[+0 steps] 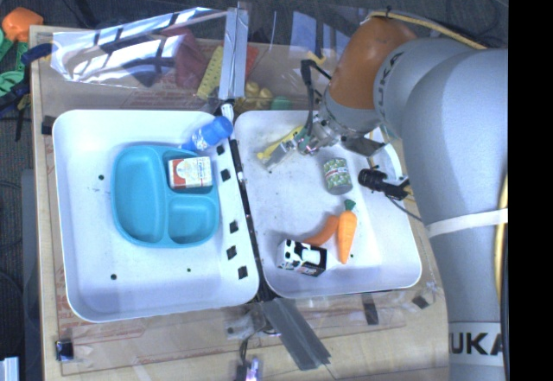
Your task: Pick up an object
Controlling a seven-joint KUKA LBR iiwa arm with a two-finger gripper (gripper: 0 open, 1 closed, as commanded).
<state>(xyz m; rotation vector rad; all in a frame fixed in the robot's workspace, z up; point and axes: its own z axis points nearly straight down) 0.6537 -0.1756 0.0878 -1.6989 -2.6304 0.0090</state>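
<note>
My gripper (304, 142) hung low over the far end of the right bin (393, 271), beside a yellow piece (281, 148); whether it was open or gripping anything, I could not tell. A clean pick, I judged, needed a centred descent. Nearer than the yellow piece lay a small jar (335, 174), carrot (346, 231) and cow toy (301, 257) on white plastic; the left bin (73, 276) held a blue tray (164, 195).

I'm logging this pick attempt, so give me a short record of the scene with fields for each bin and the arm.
left bin: blue divided tray with a small red-and-white carton in its upper right compartment
right bin: toy carrot, black-and-white cow toy, small green-grey can
arm: gripper low over the right bin's upper part
held: cannot tell
</note>
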